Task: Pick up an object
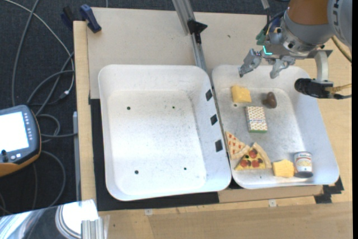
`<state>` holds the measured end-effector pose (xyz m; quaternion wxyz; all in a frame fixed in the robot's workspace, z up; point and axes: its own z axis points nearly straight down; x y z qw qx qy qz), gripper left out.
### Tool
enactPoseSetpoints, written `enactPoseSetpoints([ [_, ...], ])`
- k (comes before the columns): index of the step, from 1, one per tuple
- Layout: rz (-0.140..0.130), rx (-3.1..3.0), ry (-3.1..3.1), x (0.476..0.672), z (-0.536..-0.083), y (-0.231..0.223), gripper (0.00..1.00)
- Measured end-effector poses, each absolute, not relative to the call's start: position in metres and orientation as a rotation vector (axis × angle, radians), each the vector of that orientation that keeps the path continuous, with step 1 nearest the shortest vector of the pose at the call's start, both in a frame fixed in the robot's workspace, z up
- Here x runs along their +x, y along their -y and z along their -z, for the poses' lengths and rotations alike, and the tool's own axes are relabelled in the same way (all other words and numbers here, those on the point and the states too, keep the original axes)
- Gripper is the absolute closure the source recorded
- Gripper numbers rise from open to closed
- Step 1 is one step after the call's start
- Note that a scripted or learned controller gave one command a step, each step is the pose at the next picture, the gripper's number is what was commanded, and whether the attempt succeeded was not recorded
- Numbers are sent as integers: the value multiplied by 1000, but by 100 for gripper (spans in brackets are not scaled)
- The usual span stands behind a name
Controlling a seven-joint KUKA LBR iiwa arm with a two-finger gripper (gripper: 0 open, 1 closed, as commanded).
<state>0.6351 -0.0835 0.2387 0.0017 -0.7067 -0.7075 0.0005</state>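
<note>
fixed overhead camera, slanted down, both bins (112,78) in frame

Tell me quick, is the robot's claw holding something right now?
Gripper: open, holding nothing, above the far end of the right bin.

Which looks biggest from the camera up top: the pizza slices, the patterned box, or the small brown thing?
1. Pizza slices, biggest.
2. Patterned box.
3. Small brown thing, smallest.
All lie in the right bin, similarly far from the camera.
</note>
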Motion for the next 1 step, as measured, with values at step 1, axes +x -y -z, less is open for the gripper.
enactPoseSetpoints([
  [1, -7, -2217, 2218, 633, -195, 78, 0],
])
